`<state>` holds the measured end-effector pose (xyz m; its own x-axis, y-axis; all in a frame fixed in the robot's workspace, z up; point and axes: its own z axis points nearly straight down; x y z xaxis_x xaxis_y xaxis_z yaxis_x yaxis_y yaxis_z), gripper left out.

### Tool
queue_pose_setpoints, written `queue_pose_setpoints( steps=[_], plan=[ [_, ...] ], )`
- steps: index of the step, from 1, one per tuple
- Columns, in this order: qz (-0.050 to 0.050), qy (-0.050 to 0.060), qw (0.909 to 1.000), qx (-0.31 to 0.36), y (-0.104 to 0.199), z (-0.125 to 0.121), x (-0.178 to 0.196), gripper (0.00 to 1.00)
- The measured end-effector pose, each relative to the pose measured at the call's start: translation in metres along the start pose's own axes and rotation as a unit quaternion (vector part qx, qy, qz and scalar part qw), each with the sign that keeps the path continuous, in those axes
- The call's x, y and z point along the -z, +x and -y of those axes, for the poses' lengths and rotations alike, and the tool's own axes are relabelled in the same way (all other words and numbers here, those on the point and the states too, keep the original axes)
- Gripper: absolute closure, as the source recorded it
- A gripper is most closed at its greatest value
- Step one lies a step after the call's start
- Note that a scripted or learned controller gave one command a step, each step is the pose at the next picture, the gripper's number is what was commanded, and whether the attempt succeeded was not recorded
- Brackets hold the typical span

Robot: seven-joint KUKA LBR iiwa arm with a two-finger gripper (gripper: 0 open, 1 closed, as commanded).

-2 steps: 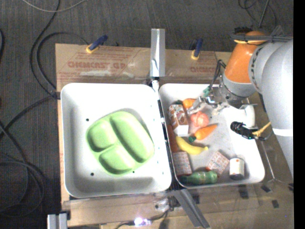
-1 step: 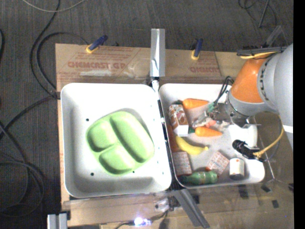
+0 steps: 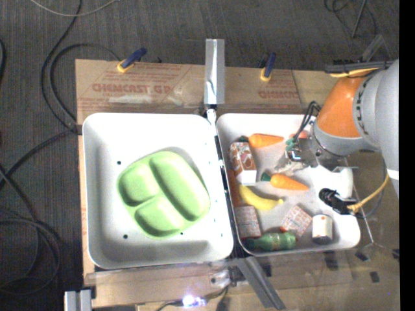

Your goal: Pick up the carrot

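orange tapered plastic carrot: lies in the right shallow white bin, toward its middle, just above a yellow plastic banana. second orange carrot near the bin's far wall. end effector: low over the first carrot, seemingly touching it; whether open or closed cannot be told. left white bin: green sectioned plate.

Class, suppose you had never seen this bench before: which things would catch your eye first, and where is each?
The bright green divided plate lies in the left bin. The right bin is crowded with toy food, including two carrots and a banana. The arm's orange band hangs over that bin's far right corner.
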<state>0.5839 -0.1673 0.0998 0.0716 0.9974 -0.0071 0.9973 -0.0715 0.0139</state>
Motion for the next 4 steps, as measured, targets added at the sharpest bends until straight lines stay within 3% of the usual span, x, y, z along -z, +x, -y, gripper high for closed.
queue_pose_setpoints(
  steps=[1, 2, 3, 4],
  plan=[
    [0.0, 0.0, 1.0, 0.0, 0.0, 0.0, 0.0, 0.0],
    [-0.002, -0.001, 1.0, -0.009, -0.02, 0.018, -0.008, 0.0],
    [0.0, -0.001, 1.0, -0.009, -0.021, 0.018, 0.001, 1.0],
    [-0.003, 0.009, 0.9981, -0.062, 0.031, 0.062, 0.067, 1.0]
  ],
)
